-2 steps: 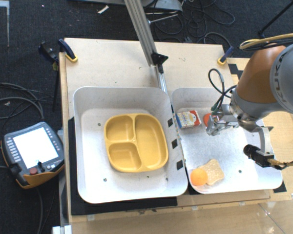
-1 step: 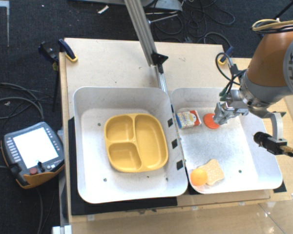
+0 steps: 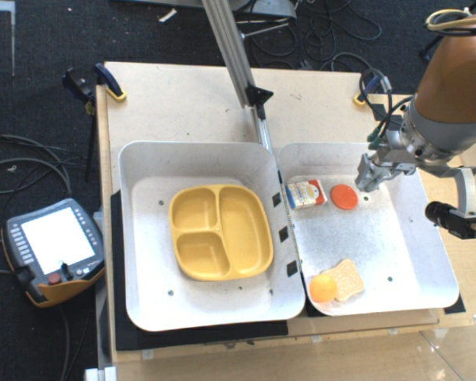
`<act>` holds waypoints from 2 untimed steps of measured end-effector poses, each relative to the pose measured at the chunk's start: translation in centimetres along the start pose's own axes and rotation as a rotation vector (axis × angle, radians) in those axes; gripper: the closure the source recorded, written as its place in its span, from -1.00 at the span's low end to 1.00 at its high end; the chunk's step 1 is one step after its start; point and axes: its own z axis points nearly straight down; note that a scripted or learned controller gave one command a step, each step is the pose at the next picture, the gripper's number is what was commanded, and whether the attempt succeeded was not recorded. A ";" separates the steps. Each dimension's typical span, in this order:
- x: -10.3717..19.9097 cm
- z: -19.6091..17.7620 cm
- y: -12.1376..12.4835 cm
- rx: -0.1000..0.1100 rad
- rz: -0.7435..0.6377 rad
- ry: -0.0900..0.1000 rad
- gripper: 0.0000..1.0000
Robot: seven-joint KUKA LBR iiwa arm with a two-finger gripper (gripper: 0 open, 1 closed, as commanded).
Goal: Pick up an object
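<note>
In the right bin [image 3: 412, 252] lie a small orange-red disc [image 3: 345, 198], a white and blue packet with an orange picture [image 3: 305, 194], a slice of toast [image 3: 347, 279] and an orange ball [image 3: 324, 288] at the front left corner. My gripper [image 3: 368, 179] hangs at the bin's back, just right of the red disc, pointing down and left. Nothing shows between its fingers.
The left bin [image 3: 143, 213] holds a yellow divided plate [image 3: 220, 232]. A slanted metal pole [image 3: 230, 46] runs down to the bins' shared edge. A teach pendant [image 3: 51, 248] lies on the floor at left. Clamps [image 3: 107, 82] sit at the bench's back corners.
</note>
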 end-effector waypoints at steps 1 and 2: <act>5.5 1.7 1.0 0.007 -0.004 0.003 1.00; 10.9 1.8 2.8 0.004 -0.005 0.003 1.00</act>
